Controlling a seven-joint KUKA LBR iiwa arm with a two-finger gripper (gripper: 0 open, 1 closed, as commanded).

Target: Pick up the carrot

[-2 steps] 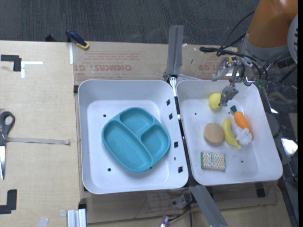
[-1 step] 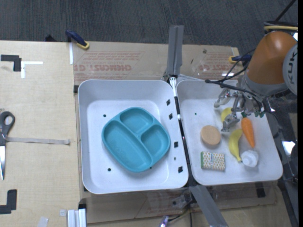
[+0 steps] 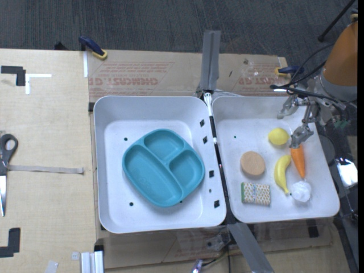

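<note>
Gripper [image 3: 300, 134] at right of frame, jaws pinching top of carrot [image 3: 298, 161] (banana [image 3: 281, 174] just beside).

Arm [image 3: 341, 67] reaching from right, claw [image 3: 300, 135] lowered

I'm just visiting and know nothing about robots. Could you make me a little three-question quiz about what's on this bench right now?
1. True or false: the blue divided plate lies in the same bin as the carrot.
2. Which thing lies right beside the carrot, on its left in the camera view? A) scissors B) banana C) blue clamp
3. Fill in: the gripper sits at the carrot's ____ end.

Key
1. False. The plate is in the left bin; the carrot is in the right bin.
2. B, the banana.
3. Top, meaning the end farther from the camera, near the lemon.
</note>
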